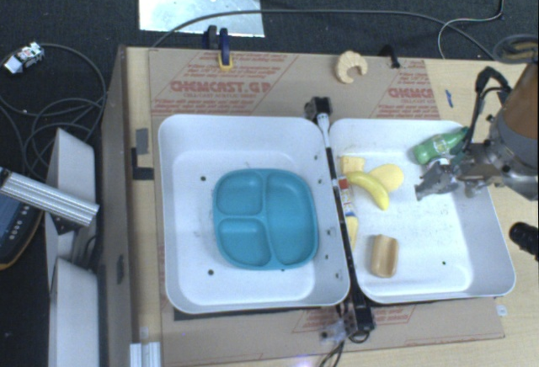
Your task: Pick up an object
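Red lettering reading "CHEMCAST GP" repeats at a slant across the brown protective sheet [253, 83] that covers the bench [126, 188], clearest at upper centre above the left bin and again, partly cut off, above the right bin; no other writing can be read. The left bin [181, 146] holds a blue divided plate [265, 218] at its middle, with bare white floor on all sides of it. The right bin [488, 268] holds a yellow banana [370, 187] and a pale yellow piece [389, 176] touching it near the dividing wall, a tan block [384, 256] lower down, and a green bottle [438, 145] lying near the bin's upper right rim. The tool [431, 182] hangs at right of centre in that bin, just below the green bottle and right of the banana, apart from both; whether it is open or closed cannot be told, and nothing is seen in it. The lower right floor of that bin lies open. A croissant-shaped toy [351, 66] lies on the sheet above the bins, and a blue-and-yellow clamp [221, 45] grips the bench's upper edge.
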{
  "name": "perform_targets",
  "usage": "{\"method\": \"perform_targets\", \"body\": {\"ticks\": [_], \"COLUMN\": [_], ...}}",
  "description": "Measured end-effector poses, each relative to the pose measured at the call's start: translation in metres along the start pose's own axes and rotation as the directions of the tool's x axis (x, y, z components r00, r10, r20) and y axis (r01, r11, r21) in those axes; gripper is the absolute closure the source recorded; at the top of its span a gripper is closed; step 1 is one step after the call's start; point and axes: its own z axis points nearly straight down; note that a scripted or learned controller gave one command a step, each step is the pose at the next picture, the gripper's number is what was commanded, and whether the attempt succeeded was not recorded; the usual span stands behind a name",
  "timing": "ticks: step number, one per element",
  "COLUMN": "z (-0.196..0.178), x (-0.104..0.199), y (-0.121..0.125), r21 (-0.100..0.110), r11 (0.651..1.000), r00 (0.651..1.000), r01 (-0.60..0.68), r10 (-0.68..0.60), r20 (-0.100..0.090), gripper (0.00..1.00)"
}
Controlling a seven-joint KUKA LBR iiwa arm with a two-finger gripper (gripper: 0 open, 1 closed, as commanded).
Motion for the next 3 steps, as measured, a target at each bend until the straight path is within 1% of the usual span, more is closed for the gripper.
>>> {"method": "perform_targets", "body": {"ticks": [1, 2, 3], "z": [0.092, 0.077, 0.083], "x": [0.04, -0.003, 0.006], "y": [-0.013, 0.081, 0.001], "r21": [0.002, -0.001, 0.001], "r11": [1.0, 1.0, 1.0], "r00": [1.0, 1.0, 1.0], "r01": [-0.001, 0.0, -0.002], "r10": [0.001, 0.0, 0.002], "r20": [-0.001, 0.001, 0.0], "gripper": [0.0, 0.0, 0.0]}}
